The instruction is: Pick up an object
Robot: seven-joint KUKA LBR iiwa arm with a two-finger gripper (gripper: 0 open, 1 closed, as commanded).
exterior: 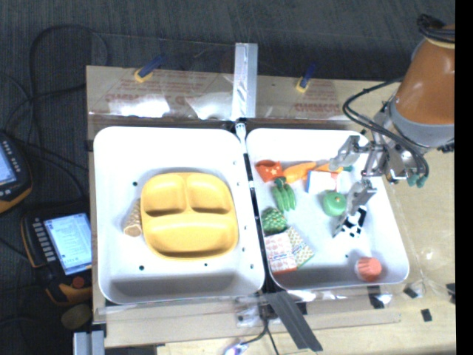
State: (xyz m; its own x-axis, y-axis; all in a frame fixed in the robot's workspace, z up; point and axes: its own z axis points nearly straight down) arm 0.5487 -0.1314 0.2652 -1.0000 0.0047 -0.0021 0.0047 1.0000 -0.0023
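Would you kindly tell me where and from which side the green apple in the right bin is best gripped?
Grip the green apple across its round middle, coming straight down from above; it sits on the bin floor with the claw already nearby, and its rounded sides offer no better handle.

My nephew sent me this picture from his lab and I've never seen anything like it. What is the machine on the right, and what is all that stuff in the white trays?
One camera above the bench looks down at a slant. The grey and orange thing is a robot arm reaching in from the right; its gripper hangs over the right bin, with nothing visibly held. That bin holds small toys: a green ball, green vegetables, an orange piece, a patterned packet and a black-and-white piece. The left bin holds a yellow divided tray beside a tan cone.
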